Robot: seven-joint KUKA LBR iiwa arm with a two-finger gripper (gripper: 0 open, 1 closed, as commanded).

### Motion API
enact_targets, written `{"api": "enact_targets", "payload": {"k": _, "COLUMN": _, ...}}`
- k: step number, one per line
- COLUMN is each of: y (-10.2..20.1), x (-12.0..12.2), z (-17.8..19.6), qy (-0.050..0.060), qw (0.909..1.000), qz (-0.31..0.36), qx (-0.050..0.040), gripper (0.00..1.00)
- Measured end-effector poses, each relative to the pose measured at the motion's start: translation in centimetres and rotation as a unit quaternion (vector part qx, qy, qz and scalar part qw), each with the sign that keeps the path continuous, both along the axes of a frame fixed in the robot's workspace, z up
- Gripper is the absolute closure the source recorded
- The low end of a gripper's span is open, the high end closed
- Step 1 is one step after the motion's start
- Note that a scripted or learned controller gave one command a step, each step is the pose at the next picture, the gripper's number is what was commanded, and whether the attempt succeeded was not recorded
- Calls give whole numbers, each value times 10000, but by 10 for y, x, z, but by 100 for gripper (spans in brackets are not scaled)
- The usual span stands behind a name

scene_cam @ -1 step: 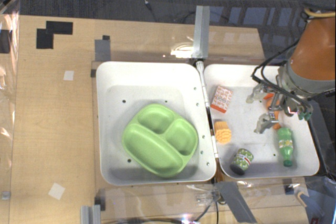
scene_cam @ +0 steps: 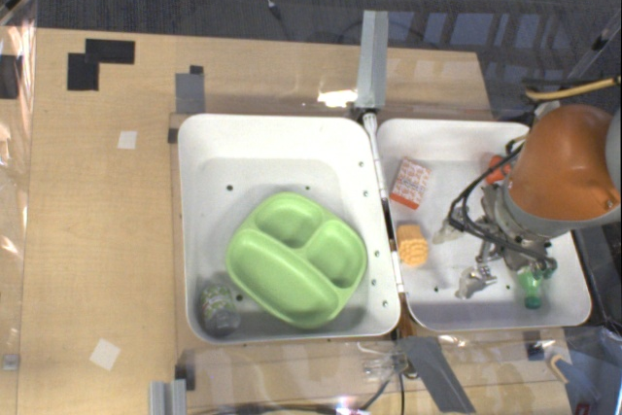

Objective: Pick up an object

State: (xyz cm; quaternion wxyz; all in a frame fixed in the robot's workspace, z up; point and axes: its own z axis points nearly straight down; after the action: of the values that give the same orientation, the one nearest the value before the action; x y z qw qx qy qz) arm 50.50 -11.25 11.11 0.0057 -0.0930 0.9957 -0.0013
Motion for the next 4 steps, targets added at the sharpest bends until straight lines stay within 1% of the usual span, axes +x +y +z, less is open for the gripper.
{"api": "enact_targets", "payload": {"k": 1, "y": 10, "x": 46, "z": -20, "qy": -16, "qw": 9923, "qz": -1237, "qx": 18, "gripper": 0}}
{"api": "enact_targets", "payload": {"k": 2, "y": 12, "x": 51, "z": -5, "qy": -110, "qw": 9926, "qz": -1207, "qx": 18, "gripper": 100}}
{"api": "enact_targets", "payload": {"k": 3, "y": 73, "x": 74, "z": 78, "qy": -8, "qw": 9524, "qz": -3048, "qx": 52, "gripper": 100}}
{"api": "enact_targets", "payload": {"k": 4, "y": 136, "x": -1, "z": 74, "qy": 26, "qw": 9999, "qz": -117, "qx": 19, "gripper": 100}}
